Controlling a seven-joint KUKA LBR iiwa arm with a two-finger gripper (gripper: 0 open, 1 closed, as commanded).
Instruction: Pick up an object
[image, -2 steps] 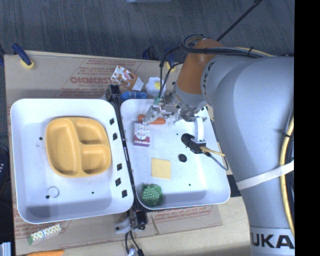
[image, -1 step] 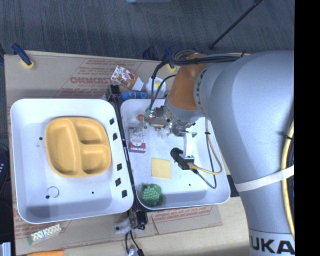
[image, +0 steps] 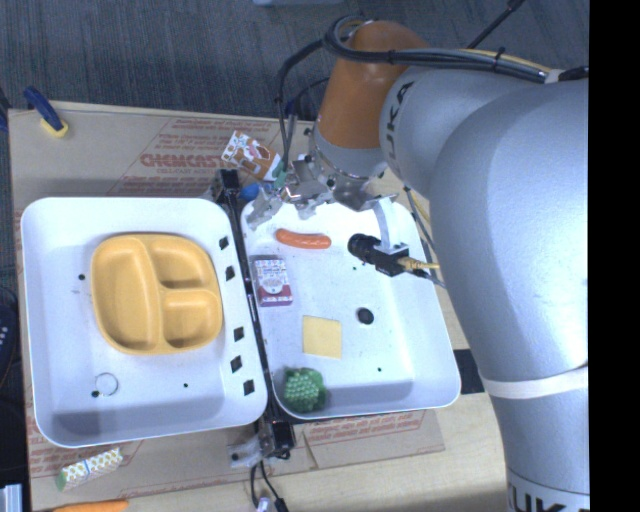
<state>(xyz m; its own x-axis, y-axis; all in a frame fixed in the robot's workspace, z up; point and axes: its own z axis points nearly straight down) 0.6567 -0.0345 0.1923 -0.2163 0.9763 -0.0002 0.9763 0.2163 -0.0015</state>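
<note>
Hot dog (image: 303, 239) lies in right bin (image: 400, 345), just below gripper (image: 283, 197).

Gripper (image: 275, 197) at far edge of right bin (image: 425, 385): metal parts blurred together, finger gap unreadable. Far right corner of right bin hidden under arm (image: 500, 210). Packet (image: 244, 151) beyond bins partly covered by cables, print too small to read. Label on small pack (image: 271, 281) illegible. Blue-and-yellow tool (image: 45, 112) near far left corner of surface (image: 120, 135), too small to identify. Wrapped item (image: 90, 467) by near left bin (image: 40, 420) corner, markings unclear. Orange thing (image: 95, 506) cut off by bottom edge. Arm base cut off at bottom.
</note>
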